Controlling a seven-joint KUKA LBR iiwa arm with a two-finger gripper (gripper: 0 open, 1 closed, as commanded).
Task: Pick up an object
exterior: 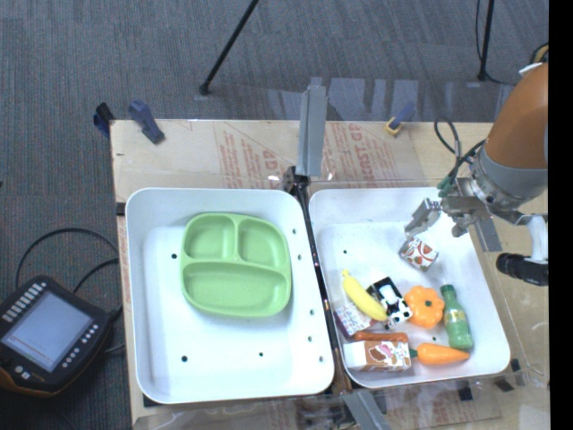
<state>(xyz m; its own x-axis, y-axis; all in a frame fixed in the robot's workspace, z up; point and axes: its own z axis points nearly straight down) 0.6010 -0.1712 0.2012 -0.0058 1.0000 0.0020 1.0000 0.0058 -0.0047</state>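
Tool (440,216) above small can (418,253)

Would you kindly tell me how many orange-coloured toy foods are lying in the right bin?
2. A pumpkin sits mid-bin between the black-and-white toy and the green bottle. A carrot lies along the near wall beside the carton. Others could be hidden in the cluster.

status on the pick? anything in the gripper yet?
Done: the gripper is over the right bin, fingers spread open. In hand: nothing. It sits just above the small red-and-white can, which lies on the bin floor, with no visible contact. Left: descend, close on an object and lift. The banana, pumpkin and green bottle lie untouched.
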